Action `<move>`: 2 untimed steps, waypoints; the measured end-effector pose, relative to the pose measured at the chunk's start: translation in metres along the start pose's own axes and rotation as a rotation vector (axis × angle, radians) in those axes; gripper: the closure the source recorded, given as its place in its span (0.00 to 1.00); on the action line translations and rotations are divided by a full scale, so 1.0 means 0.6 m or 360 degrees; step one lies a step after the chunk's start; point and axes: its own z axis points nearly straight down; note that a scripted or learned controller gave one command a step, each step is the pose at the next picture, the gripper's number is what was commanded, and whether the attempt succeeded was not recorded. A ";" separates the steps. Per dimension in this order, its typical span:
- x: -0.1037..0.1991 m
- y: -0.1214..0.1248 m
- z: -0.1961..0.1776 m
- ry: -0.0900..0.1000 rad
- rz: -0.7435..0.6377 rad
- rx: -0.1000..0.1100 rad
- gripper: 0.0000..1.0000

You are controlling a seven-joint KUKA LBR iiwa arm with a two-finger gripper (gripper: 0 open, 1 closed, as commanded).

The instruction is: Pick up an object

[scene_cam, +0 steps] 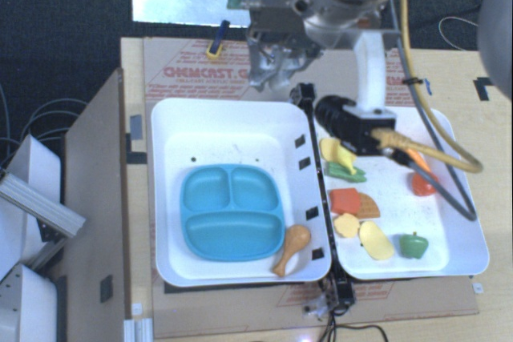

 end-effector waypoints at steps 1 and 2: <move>0.000 0.001 -0.018 0.0001 -0.0006 -0.0003 1.00; -0.001 0.002 -0.037 0.0002 -0.0011 -0.0007 1.00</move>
